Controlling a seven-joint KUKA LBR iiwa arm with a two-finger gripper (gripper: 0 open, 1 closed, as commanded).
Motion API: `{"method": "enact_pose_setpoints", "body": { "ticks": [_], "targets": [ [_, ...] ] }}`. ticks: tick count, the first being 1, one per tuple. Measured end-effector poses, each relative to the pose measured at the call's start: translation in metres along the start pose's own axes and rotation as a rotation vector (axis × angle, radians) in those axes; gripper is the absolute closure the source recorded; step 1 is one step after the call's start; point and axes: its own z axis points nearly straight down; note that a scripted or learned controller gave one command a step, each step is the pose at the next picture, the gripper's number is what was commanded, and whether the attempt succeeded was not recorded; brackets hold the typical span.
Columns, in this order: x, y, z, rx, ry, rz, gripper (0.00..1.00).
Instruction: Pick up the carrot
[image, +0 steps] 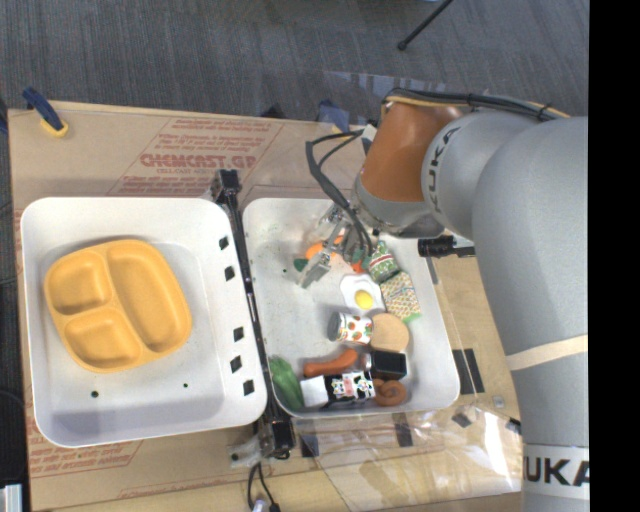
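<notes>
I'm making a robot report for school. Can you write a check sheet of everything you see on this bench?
Surface: two white bins side by side, left bin and right bin, on cardboard.
Job's things: carrot, orange, in the right bin's upper part, beside the gripper.
Clutter: yellow divided tray in the left bin; fried egg toy, green vegetable, small carton.
Grippers: low over the carrot; grip unclear.
Cables: black cables near the wrist.
Surroundings: grey floor.
</notes>
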Motion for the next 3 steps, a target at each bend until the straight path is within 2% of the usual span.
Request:
{"method": "enact_pose_setpoints", "body": {
  "ticks": [1, 2, 3],
  "targets": [
    [-0.001, 0.003, -0.012, -0.001, -0.005, -0.009, 1.0],
    [0.076, -0.054, 0.001, -0.002, 0.004, -0.327, 1.0],
    [0.095, -0.111, 0.001, -0.008, 0.006, -0.605, 1.0]
  ]
}}
